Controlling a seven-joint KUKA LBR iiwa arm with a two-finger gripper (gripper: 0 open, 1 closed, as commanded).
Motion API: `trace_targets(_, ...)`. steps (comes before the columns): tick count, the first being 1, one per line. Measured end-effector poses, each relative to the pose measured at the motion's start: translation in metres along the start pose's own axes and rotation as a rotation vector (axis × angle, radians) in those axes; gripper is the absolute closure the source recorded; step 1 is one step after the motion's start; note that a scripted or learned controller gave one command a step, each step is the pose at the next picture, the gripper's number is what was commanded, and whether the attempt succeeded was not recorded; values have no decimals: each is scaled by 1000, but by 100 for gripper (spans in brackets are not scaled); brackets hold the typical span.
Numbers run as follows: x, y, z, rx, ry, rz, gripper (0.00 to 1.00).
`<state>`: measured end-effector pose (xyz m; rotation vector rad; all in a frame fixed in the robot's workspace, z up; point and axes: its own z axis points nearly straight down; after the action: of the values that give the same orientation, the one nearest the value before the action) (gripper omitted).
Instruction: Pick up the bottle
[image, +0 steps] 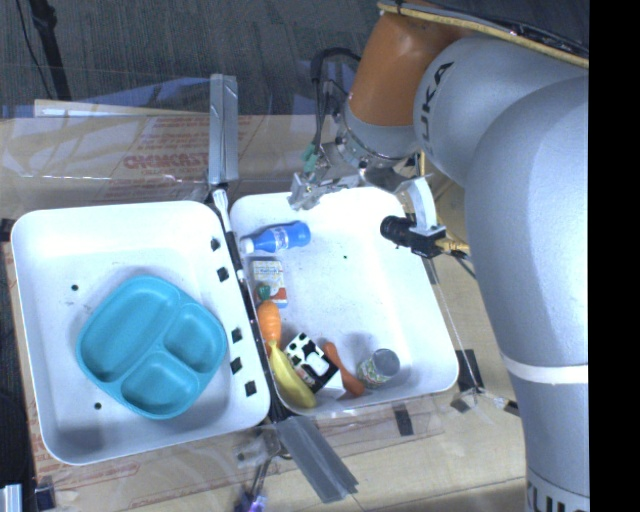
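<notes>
Bottle (278, 238), blue with a white cap end, lies on its side in the upper left corner of the right bin (400, 290), with a small carton (266, 277) just below it along the left wall. Above it, at the bin's top rim, the gripper (308, 190) hangs apart from the bottle, and whether its claw is spread or pressed together cannot be told. A carrot (269, 321), banana (285, 377), checkered block (310, 362) and can (377, 368) crowd the bin's lower edge, and a blue tray (152, 347) sits in the left bin (60, 250).

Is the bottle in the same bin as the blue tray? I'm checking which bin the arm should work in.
No: the bottle lies in the right bin, while the blue tray sits in the left bin.
</notes>
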<state>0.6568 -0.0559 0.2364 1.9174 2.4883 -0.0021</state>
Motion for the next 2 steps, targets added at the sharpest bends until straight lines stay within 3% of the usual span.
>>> trace_targets(1,1,1,-10,1,-1,-6,100)
trace_targets(2,1,1,-10,1,-1,-7,0)
